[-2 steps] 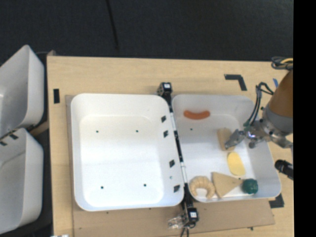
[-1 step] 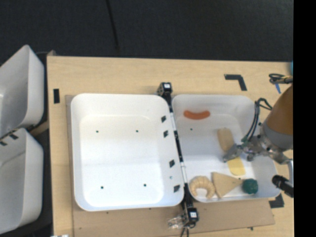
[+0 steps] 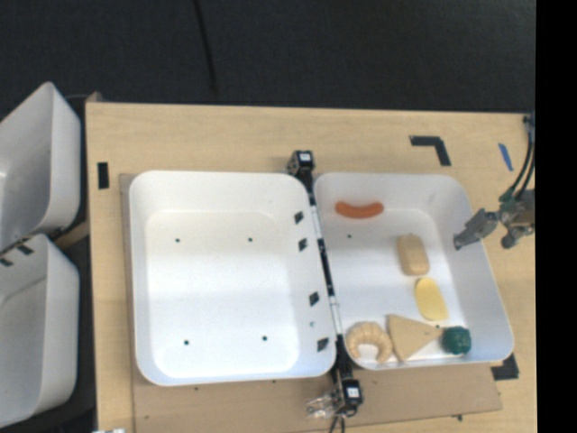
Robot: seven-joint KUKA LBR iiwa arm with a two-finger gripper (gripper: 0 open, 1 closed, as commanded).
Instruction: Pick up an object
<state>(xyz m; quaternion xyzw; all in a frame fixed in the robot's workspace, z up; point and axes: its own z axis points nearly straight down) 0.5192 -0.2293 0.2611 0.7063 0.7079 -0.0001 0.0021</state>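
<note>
Honestly, the gripper [image 3: 491,227] sits at the right bin's [image 3: 469,197] three o'clock rim, fingers spread wide, holding nothing. I'd go for the bread piece [image 3: 414,254] at nine o'clock from it, since it lies apart from the rest.

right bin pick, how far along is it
Nothing looks done yet: the sausage, bread piece, lemon, croissant, cheese wedge and green ball all lie in the right bin. The hand sits at its right rim, holding nothing. The whole pick remains.
</note>
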